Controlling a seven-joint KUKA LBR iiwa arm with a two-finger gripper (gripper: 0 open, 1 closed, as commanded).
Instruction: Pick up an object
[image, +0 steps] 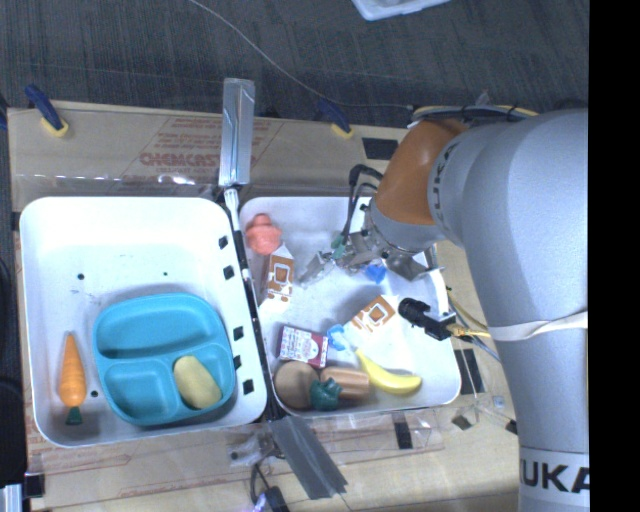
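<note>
my gripper (322, 262) hangs low over the right bin (312, 212), fingers slightly parted with nothing between them.
the metal fingers point left toward a small white carton with a brown print (279, 277), just beside it but apart. a soft pink rounded piece (263, 234) lies behind the carton near the divider. a second printed carton (374, 314) sits mid-bin, and a smooth curved yellow banana (389, 376) lies toward the front right. a flat dark red packet (302, 345), a round tan item (293, 384) and a green piece (325, 394) crowd the front. the left bin (120, 225) holds a glossy blue sectioned tray (150, 335) with a yellowish oval potato shape (197, 381) in one compartment, and an orange carrot (71, 368) beside the tray.
</note>
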